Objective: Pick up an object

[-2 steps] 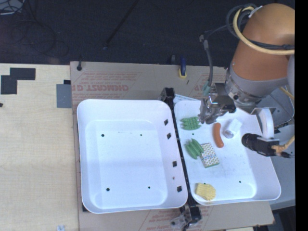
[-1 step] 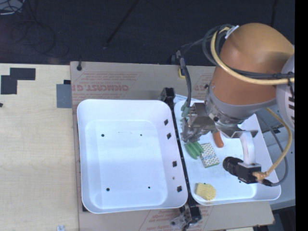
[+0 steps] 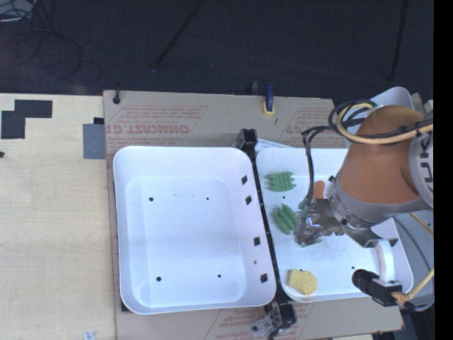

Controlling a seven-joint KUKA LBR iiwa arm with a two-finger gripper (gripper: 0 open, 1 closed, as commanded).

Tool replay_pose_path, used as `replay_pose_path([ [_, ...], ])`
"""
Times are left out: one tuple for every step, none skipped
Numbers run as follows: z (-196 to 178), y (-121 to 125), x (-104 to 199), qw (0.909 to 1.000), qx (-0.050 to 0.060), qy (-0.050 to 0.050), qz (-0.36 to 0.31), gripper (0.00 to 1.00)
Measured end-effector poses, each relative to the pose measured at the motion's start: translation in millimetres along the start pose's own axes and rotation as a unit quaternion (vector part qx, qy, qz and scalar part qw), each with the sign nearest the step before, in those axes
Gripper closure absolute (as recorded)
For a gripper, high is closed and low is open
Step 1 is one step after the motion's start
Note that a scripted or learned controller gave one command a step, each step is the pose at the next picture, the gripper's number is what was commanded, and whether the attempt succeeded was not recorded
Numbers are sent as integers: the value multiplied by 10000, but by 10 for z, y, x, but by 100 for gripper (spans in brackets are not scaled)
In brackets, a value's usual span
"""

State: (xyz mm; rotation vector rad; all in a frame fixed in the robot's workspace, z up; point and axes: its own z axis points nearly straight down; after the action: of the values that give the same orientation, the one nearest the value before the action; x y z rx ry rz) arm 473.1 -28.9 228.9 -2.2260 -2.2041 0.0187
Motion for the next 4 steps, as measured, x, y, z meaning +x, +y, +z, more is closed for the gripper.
replay_pose_path([
  [-159, 18, 41, 10000, -37, 13, -32, 100],
  [-368, 743, 105, 9999, -88, 7, -56, 100],
  [-1206, 700, 486, 9999, -101, 18, -73, 100],
  [-1154, 174, 979, 10000, -40, 14, -71, 100],
])
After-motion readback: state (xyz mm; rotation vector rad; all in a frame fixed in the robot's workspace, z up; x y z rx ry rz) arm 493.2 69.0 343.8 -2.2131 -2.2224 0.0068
